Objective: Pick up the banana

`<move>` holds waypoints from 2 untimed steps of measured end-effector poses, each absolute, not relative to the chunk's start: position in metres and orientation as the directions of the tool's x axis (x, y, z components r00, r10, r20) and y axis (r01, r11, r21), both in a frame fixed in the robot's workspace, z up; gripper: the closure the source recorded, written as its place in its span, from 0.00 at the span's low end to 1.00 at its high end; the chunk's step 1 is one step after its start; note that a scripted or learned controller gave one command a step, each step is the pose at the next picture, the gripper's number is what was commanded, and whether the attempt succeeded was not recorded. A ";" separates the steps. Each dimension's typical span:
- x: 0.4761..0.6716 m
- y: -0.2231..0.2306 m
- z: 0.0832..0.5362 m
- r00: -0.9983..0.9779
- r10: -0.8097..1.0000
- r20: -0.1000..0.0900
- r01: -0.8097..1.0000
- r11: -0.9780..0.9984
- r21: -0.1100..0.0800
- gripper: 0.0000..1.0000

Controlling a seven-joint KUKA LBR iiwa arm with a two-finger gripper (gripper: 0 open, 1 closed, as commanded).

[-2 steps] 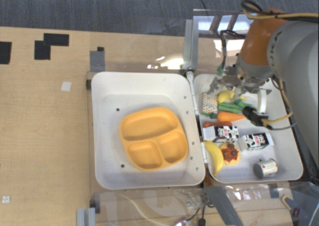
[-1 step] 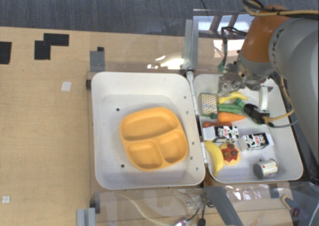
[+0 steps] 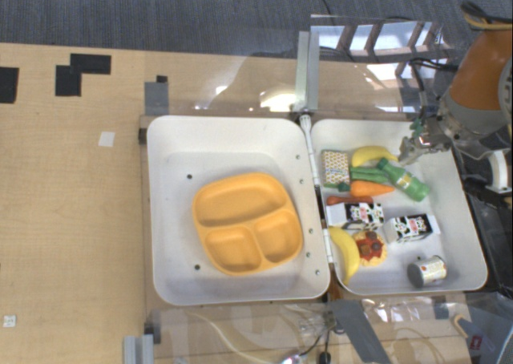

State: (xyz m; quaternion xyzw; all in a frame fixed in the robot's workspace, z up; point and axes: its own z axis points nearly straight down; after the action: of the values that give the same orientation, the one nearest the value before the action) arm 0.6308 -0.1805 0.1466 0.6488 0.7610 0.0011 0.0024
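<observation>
A yellow banana (image 3: 346,248) lies near the front left corner of the right bin (image 3: 469,230), curved along the bin's left wall, with a red fruit-like item (image 3: 371,248) against its right side. My gripper (image 3: 417,144) hangs over the back of the right bin, well behind the banana and to its right. It is just beside the cap end of a green bottle (image 3: 398,177) and a second yellow fruit (image 3: 370,154). Nothing can be made out held in it.
The right bin also holds a carrot (image 3: 371,188), a patterned packet (image 3: 335,167), two small cartons (image 3: 365,212) (image 3: 413,227) and a metal can (image 3: 427,271). In the left bin (image 3: 172,154) lies an orange divided plate (image 3: 247,222). A metal frame (image 3: 377,38) stands behind the bins.
</observation>
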 end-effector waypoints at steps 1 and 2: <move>0.631 -0.180 0.147 -0.158 0.987 -0.002 0.987 0.158 0.005 0.00; 0.672 -0.103 0.088 -0.017 1.000 -0.001 1.000 0.017 0.008 0.00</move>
State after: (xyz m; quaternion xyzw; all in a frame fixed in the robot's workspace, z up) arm 0.6717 -0.1033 0.0879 0.7011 0.7130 0.0027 0.0031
